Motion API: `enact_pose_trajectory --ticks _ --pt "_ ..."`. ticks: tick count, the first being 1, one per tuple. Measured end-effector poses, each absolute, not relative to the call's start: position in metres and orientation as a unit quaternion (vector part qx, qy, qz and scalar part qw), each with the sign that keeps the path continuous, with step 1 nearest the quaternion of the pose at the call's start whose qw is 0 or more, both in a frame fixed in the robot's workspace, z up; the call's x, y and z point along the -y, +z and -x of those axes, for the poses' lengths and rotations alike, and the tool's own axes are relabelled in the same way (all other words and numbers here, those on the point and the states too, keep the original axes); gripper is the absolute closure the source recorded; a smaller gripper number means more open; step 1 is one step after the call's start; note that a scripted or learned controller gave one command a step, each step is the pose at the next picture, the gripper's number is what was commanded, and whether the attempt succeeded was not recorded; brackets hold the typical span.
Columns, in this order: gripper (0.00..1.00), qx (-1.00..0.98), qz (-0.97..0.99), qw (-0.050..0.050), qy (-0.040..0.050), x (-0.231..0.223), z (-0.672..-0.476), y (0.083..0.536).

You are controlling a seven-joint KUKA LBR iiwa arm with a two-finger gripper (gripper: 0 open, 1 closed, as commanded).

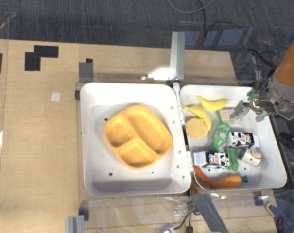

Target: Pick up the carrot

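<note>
The carrot (pixel 220 180) is orange with a small green stub at its right end. It lies flat along the front wall of the right bin (pixel 275 144), its darker tip pointing left. My gripper (pixel 249 111) hovers over the back right part of that bin, well behind the carrot and to its right. Its fingers stand apart, open, with nothing between them. The orange-banded wrist (pixel 288 67) rises toward the right edge of the view.
The right bin also holds two bananas (pixel 210 103), a round tan cookie (pixel 196 128), green pieces (pixel 220 136), two small black-and-white packs (pixel 241 140) and a white cup (pixel 252 158) just behind the carrot. A yellow divided plate (pixel 137 136) lies in the left bin (pixel 93 110).
</note>
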State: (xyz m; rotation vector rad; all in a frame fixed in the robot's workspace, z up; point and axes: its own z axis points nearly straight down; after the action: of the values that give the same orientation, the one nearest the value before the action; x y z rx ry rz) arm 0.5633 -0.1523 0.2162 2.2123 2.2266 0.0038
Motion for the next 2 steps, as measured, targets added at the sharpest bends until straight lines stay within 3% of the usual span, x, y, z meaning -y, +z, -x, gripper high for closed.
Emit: enact_pose_trajectory --ticks 1,2 --pt "0.0 -0.655 -0.755 0.001 0.0013 0.062 -0.499 0.185" --pt "1.0 -0.655 -0.755 0.002 0.0034 0.061 -0.501 0.195"
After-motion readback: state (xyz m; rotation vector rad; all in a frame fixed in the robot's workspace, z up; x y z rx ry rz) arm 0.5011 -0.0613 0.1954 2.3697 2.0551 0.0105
